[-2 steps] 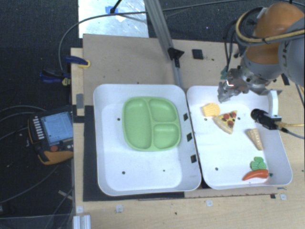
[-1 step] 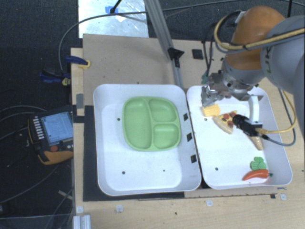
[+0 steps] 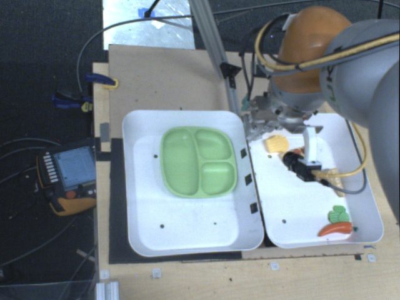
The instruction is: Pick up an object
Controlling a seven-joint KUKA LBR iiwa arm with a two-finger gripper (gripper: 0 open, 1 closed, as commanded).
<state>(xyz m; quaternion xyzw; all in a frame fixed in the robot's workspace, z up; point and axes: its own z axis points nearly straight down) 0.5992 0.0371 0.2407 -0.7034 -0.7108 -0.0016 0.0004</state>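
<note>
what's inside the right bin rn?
The right bin holds a yellow block near its upper left and a toy carrot at the lower right. The arm covers the bin's upper part, so anything under it is hidden.

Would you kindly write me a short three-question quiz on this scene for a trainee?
1. True or false: the green plate lies in the view's left bin.
2. Which toy lies nearest the gripper? A) carrot B) yellow block
3. Fill in: the plate has ___ compartments.
Key: 1 true; 2 B; 3 three.
</note>
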